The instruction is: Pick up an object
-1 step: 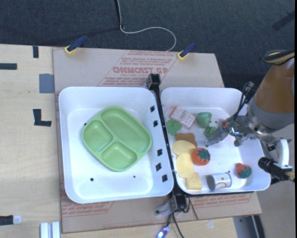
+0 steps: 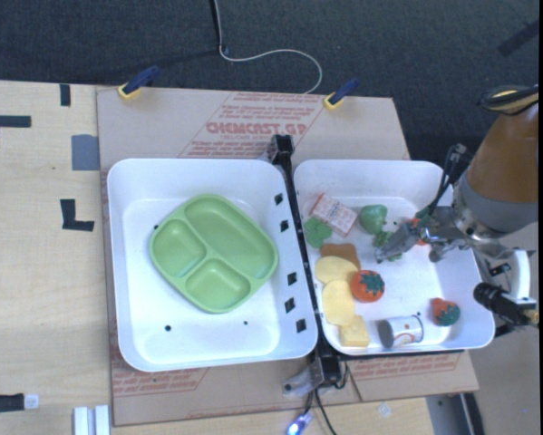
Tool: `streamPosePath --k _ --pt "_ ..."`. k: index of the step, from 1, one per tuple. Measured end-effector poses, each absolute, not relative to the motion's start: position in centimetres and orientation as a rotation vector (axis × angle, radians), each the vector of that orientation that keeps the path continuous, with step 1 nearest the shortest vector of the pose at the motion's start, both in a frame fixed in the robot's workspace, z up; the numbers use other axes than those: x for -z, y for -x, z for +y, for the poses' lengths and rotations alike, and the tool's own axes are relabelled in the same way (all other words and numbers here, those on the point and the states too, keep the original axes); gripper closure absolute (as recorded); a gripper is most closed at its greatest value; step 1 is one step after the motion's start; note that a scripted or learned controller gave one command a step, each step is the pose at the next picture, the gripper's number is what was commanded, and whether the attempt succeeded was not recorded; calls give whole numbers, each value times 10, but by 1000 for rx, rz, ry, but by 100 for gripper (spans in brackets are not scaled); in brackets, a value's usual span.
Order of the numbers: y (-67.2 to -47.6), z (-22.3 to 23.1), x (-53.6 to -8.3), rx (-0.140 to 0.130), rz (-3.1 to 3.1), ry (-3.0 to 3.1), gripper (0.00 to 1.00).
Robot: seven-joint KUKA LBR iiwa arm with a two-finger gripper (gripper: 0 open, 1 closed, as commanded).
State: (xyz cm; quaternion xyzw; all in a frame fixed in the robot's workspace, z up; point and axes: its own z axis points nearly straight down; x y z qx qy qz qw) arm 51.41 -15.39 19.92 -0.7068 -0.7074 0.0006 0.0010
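Observation:
My gripper (image 2: pixel 393 243) hangs low over the middle of the right bin (image 2: pixel 421 172), reaching in from the right below the orange-banded wrist (image 2: pixel 511 148). Just up and left of its tip lies a green toy vegetable (image 2: pixel 373 217). A red tomato (image 2: pixel 368 285) sits below and to the left of the tip. I see nothing held in the gripper. Also in this bin are a white and red packet (image 2: pixel 333 212), a brown bread slice (image 2: pixel 340 253), yellow pieces (image 2: pixel 335 301), a white can (image 2: pixel 402 330) and a small strawberry (image 2: pixel 445 312).
The left bin (image 2: pixel 130 270) holds a green divided plate (image 2: pixel 214 252). A second green piece (image 2: pixel 316 233) lies against the wall between the bins. Both bins rest on cardboard (image 2: pixel 244 125) held by clamps, with a cable across the dark floor behind.

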Motion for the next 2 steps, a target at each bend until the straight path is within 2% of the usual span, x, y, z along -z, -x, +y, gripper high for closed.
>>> streamPosePath --k 2 --pt "-516 -138 -106 -6 -2219 2216 0"
